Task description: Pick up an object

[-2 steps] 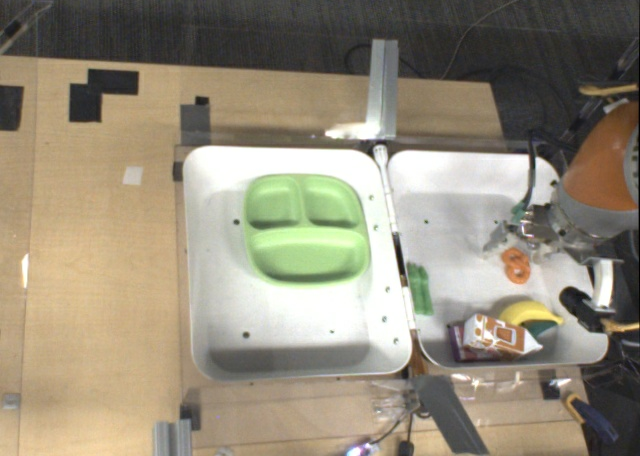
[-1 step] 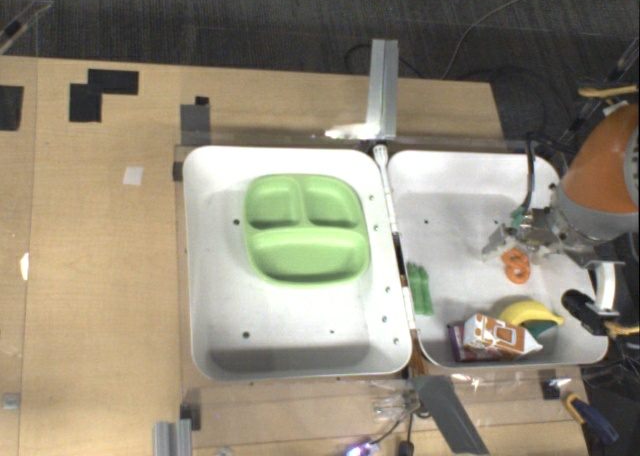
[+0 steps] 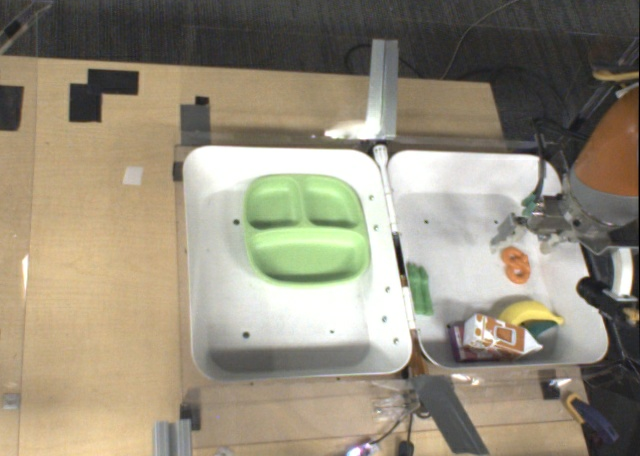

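The right bin (image 3: 450, 194) holds several small things. An orange pretzel-shaped piece (image 3: 516, 264) lies near its right side. A yellow banana (image 3: 532, 316) and a brown-and-white carton (image 3: 490, 337) sit at the front right. A small green item (image 3: 419, 289) rests against the left wall. My gripper (image 3: 513, 232) hangs low over the right side of this bin, just behind the orange piece, and nothing shows in its grasp. The arm's orange band (image 3: 612, 154) is at the right edge.
The left bin (image 3: 215, 274) holds a green divided plate (image 3: 304, 227) in its rear half. A metal post (image 3: 384, 89) rises behind the ridge where the two bins meet. Wooden bench (image 3: 90, 274) surrounds the bins.
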### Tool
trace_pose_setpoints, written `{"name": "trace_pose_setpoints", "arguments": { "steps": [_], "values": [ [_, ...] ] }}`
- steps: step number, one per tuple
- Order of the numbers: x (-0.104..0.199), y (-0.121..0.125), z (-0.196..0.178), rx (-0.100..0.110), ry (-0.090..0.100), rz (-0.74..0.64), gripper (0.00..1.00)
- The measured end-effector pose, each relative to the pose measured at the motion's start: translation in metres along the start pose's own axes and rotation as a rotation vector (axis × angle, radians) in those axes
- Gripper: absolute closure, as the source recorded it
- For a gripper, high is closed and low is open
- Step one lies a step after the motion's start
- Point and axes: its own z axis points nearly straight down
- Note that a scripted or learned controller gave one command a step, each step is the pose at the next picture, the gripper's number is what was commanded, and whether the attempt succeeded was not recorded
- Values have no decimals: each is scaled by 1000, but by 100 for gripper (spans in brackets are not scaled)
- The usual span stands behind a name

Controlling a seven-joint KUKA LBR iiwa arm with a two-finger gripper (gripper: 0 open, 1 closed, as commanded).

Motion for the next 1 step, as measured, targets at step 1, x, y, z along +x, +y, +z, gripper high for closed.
{"name": "trace_pose_setpoints", "arguments": {
  "steps": [1],
  "values": [
    [2, 4, 30, -6, -1, 10, 0]
  ]
}}
